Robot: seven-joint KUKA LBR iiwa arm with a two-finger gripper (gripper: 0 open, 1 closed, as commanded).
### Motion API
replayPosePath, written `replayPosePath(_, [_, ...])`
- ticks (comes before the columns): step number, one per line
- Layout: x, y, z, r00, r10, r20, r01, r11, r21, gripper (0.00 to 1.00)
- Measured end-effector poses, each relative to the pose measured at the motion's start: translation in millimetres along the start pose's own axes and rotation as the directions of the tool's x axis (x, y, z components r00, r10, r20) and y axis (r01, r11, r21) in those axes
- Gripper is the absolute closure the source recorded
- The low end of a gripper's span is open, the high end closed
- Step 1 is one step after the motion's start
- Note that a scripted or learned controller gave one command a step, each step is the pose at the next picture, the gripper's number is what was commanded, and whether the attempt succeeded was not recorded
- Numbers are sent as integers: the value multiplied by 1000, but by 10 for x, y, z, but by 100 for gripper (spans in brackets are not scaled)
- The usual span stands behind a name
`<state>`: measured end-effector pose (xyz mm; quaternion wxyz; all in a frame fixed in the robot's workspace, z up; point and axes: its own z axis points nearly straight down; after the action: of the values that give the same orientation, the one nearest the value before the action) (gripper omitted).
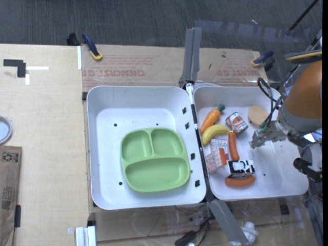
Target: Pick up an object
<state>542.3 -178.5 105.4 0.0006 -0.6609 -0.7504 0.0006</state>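
Nearest the camera, a red sausage point(240, 181) lies at the right bin's point(287, 186) near edge, clear of its neighbours, so the gripper point(260, 137), holding nothing, should come left and nearer, then descend squarely over it.

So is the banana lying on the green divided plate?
No, the banana lies in the right bin beside the carrot; the green plate sits in the left bin.

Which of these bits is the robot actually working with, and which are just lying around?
For the job:
- hand
- right bin, with carrot, banana, can, hot dog, packet, round biscuit

Lying about:
- green plate in left bin
- clamps
- tape roll
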Motion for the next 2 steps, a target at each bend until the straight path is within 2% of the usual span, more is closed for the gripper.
replayPosePath(1, [-226,461,65,983,183,1,-183,983,-1,100])
replayPosePath(2, [-225,463,64,983,183,1,-183,983,-1,0])
